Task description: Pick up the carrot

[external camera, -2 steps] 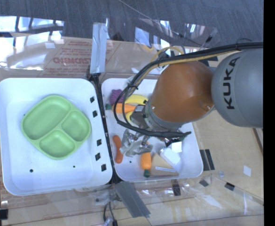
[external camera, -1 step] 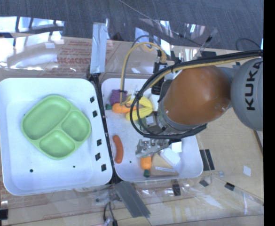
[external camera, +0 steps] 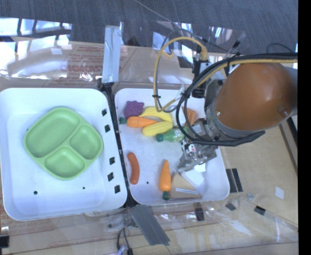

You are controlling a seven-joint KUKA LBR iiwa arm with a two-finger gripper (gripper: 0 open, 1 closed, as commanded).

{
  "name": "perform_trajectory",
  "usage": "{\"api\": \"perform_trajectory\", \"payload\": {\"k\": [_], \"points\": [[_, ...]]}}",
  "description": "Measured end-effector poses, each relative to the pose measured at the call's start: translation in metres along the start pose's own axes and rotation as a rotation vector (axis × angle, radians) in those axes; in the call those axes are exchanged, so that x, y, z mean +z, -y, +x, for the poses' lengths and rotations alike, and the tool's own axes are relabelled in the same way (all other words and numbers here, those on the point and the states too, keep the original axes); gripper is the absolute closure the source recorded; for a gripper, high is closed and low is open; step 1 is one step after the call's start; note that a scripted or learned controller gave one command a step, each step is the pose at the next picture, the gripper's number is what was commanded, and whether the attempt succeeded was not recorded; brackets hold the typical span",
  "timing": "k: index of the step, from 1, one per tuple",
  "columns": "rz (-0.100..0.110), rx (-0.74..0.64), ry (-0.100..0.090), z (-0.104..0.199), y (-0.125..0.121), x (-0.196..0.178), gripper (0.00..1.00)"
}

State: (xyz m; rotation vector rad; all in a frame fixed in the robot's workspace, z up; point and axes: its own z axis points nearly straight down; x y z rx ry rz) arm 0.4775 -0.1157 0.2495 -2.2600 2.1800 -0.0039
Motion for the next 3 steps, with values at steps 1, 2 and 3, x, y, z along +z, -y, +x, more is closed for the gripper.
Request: {"api": "perform_trajectory", "payload": {"k": [1,2,3], "points": [[-0.016,0.089,0.007,0.002,-0.004,0.133,1.00],[0.006,-0.070,-0.001,-0.017,0.014,0.004,1.00],[-0.006,-0.496,0.004,-0.009,-0.001,0.158,1.00]]}}
